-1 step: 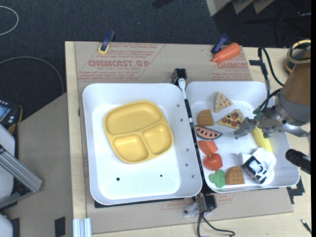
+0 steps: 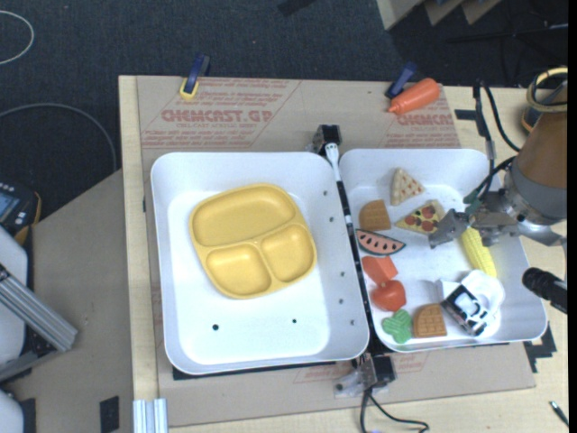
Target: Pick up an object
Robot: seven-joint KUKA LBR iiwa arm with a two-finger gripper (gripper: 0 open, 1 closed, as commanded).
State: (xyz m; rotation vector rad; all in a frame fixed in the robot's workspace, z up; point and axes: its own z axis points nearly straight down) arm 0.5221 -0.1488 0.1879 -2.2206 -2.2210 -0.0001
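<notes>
At the near edge of the right bin [image 2: 505,165] I see a waffle piece [image 2: 430,320] beside a green toy [image 2: 396,327], with a black-and-white object [image 2: 469,308] just to their right. Next back I see a red toy [image 2: 389,293] and an orange-red block [image 2: 379,268], close together. The corn cob [image 2: 478,251] lies lengthwise toward the bin's right side. The watermelon slice [image 2: 370,242] sits near the divider between the bins.

The gripper [image 2: 455,226] is low over the right bin, between the corn cob and the pizza slice [image 2: 422,217]. I cannot tell how far its fingers are spread, and I see nothing held between them. The arm [image 2: 545,165] enters from the right.

Farther back I see a brown bread piece [image 2: 375,215] and a wedge-shaped cracker [image 2: 405,186].

The left bin [image 2: 171,242] holds a yellow divided plate [image 2: 252,239], lying flat with its three compartments facing up.

Beyond the bins, on the cardboard [image 2: 270,115], an orange carrot [image 2: 415,96] rests by the far right corner.
</notes>
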